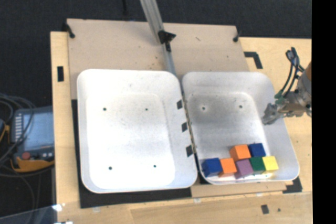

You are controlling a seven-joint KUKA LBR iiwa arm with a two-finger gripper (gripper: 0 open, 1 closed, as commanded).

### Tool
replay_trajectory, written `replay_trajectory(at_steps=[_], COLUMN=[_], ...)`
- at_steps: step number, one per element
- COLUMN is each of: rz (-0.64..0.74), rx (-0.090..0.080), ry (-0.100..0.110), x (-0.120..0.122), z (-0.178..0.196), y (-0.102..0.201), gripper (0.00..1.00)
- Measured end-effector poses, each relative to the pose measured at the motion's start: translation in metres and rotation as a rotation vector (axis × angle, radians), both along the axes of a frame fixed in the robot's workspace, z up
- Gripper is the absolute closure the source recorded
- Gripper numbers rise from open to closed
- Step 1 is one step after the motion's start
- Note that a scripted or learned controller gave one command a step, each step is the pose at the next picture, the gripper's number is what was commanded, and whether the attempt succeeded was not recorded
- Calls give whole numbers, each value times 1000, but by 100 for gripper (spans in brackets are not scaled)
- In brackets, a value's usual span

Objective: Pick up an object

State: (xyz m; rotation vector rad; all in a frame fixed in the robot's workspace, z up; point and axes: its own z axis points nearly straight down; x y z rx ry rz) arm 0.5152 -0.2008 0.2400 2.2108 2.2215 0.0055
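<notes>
No readable labels or writing anywhere that I can spot. The gripper [270,113] sits at the right edge of the frame, over the right bin's [220,86] right rim; can't tell whether it's open or closed, it's too blurry. The coloured cubes [241,161] are huddled in that bin's lower corner, touching each other. The left bin [89,86] lies beside it.

Your right bin [273,86] stays open across its upper and middle floor; the cluster of coloured blocks [240,160] crowds its lower wall. The slanted metal pole [152,13] crosses above the seam between bins. Your left bin [84,113] offers unobstructed floor.
</notes>
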Motion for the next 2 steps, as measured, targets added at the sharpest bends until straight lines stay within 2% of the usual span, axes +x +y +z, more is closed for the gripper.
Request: replay_trajectory(at_steps=[1, 2], rz=[1, 4], rx=[1, 3], ry=[2, 3], x=[1, 16], z=[31, 37], y=[-1, 51], gripper=[100, 100])
